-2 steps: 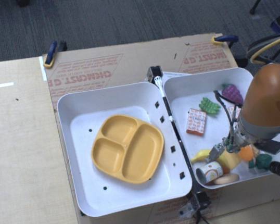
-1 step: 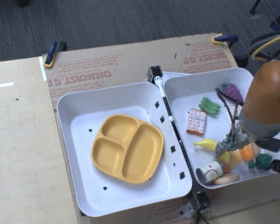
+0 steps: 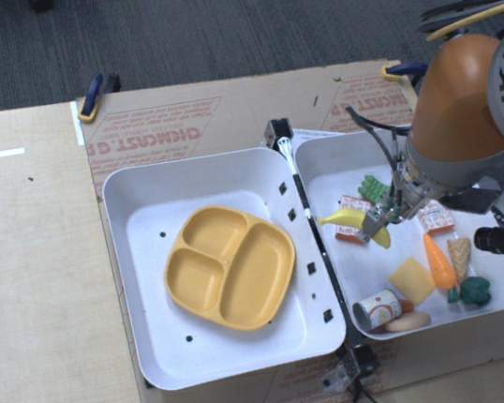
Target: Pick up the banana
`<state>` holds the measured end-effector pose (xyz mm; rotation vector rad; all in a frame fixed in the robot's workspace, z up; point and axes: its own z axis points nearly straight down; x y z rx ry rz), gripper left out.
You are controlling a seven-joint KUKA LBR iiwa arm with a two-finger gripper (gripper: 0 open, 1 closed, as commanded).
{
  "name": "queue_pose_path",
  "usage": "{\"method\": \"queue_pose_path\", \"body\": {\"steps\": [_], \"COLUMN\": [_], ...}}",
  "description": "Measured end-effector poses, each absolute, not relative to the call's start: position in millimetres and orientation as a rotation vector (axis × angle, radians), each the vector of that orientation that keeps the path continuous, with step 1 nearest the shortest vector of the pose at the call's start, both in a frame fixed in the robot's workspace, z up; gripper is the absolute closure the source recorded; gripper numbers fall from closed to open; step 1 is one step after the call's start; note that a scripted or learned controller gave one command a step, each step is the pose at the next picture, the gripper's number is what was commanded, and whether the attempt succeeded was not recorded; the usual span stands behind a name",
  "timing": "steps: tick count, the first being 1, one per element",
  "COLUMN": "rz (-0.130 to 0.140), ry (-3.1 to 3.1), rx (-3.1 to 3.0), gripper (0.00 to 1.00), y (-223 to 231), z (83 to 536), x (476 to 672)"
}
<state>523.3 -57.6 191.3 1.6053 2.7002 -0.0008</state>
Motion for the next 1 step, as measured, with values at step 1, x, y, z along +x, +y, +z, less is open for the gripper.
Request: {"method": "queue_pose_path", "body": {"steps": [1], "rz": [-0.002], "ry": [2.688], "rx": [1.627], "gripper": [1.0], "y": [-20.8], "z": [191.1], "x": [586.9]}}
